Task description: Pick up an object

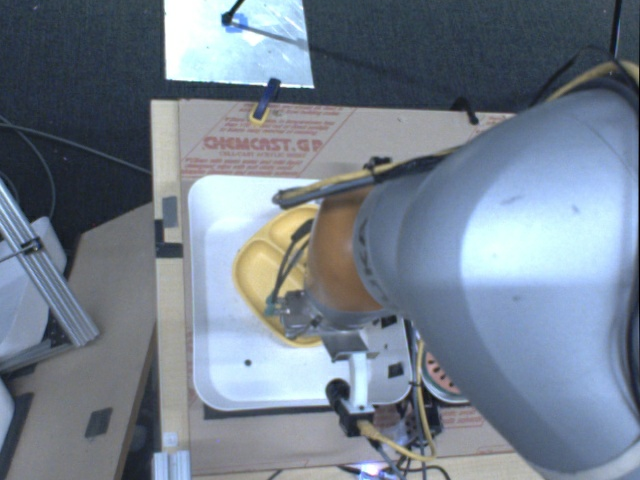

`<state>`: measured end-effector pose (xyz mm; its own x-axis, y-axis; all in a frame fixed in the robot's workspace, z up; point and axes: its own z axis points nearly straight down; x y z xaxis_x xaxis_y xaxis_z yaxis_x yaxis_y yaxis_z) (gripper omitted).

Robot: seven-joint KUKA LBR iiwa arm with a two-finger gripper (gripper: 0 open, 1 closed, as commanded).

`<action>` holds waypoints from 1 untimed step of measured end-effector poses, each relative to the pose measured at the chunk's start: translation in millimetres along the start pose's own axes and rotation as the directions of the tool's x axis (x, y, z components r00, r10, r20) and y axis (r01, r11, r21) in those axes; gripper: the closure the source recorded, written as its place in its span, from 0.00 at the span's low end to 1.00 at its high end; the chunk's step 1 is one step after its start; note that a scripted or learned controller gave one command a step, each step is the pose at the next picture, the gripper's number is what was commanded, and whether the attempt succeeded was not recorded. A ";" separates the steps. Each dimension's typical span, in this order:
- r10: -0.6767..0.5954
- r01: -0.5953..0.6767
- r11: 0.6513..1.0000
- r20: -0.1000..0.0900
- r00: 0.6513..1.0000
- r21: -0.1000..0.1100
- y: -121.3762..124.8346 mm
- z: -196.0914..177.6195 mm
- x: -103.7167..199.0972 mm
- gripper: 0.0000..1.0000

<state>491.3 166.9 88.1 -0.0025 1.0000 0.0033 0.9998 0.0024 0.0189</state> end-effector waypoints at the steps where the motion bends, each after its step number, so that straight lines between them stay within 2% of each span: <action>1: 0.001 -0.001 0.999 -0.007 1.000 0.035 70.9 2.2 -26.6 1.00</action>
<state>562.3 140.4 87.1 -0.0018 0.9999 0.0107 0.9999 0.0020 -0.0161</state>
